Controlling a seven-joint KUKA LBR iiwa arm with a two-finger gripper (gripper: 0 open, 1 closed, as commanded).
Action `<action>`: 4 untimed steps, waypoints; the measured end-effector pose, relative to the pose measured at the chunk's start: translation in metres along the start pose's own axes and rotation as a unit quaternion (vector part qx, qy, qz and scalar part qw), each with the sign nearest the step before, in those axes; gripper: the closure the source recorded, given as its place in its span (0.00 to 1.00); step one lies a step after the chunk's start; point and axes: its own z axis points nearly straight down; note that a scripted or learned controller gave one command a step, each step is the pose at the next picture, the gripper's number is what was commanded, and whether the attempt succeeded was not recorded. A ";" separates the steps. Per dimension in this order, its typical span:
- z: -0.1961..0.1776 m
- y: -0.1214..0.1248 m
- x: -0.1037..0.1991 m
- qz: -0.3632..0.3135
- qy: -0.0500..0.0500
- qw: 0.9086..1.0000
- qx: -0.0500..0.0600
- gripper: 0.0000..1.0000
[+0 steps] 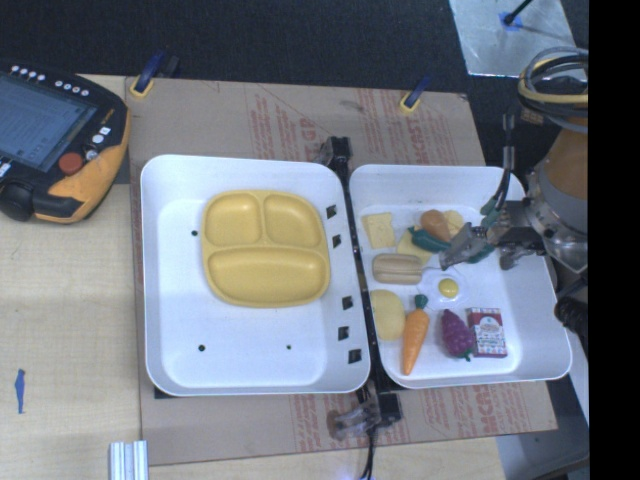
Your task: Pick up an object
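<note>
The approach step is judged under way: the gripper (462, 248), fingers apart (nothing held), must be lowered onto the bread roll (398, 268) just beside them.

Right bin (535, 313) crowded; left bin (175, 268) margins open.

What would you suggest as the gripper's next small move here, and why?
Probably lower straight down toward the toys beneath it. The gripper hovers over the right bin beside the green toy and the bread roll, with nothing seen between its fingers.
</note>
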 end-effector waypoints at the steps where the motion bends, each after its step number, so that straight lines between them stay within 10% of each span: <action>1: 0.123 0.065 -0.055 0.000 -0.001 1.000 -0.001 0.00; 2: 0.186 0.140 -0.043 -0.002 -0.001 1.000 -0.003 0.00; 3: 0.174 0.137 -0.045 0.000 -0.001 1.000 0.000 1.00; 4: 0.079 0.117 0.024 -0.002 0.001 1.000 -0.004 1.00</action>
